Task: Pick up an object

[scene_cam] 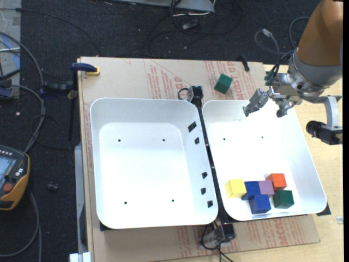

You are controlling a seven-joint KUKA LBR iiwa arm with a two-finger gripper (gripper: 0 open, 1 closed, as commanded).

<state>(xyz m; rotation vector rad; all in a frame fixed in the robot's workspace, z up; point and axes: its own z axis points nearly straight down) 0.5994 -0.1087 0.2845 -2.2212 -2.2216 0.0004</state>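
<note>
Nearest us, in the right bin (305, 146), we see a cluster of blocks at its front edge: a yellow block (236, 188), two blue blocks (256, 196), a purple block (266, 187), an orange block (278, 180) and a dark green block (283, 199), all touching or just beside one another. The left bin (109, 146) sits alongside. Farther back, the end effector (268, 103) hangs over the right bin's far rim, fingers spread wide with nothing between them. Beyond, a green block (223, 84) lies on the desk (142, 78), whose red printing we cannot read.

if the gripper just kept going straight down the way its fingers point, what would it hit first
Probably the bare white floor near the far edge of the right bin. The gripper hangs open above that end, well away from the blocks clustered at the near edge, though depth is hard to judge.
</note>
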